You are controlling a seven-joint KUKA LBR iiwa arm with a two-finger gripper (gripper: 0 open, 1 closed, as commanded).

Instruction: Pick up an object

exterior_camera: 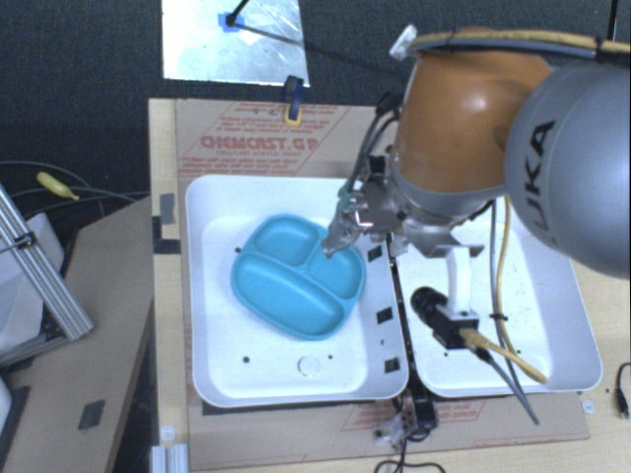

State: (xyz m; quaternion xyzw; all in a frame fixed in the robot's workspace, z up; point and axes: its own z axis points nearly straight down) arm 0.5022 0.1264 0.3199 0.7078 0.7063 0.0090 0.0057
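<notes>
A blue divided plate (296, 286) lies in the left white bin (212, 363), roughly in its middle, tilted a little so that its long axis runs from upper left to lower right. Its raised ribs split it into three compartments, one long one along the lower left and two smaller ones toward the upper right. The tool (340, 236) sits at the plate's upper right edge, over or against the rim of the nearest small compartment; whether it touches the plate cannot be told. How the tool is set, wide or narrow, cannot be told either, since the metal parts at the tip blur together. Nothing is visibly held in it.

Above the tool the arm's orange band (463, 116) and its grey casing (572, 185) reach in from the right and hide much of the right white bin (562, 353). A black cylindrical part (434, 313) and yellowish cables (508, 358) hang over that bin. A small pale disc (310, 367) lies near the left bin's front wall. Both bins rest on a cardboard sheet (256, 141) with red lettering, laid on the bench (108, 294).
</notes>
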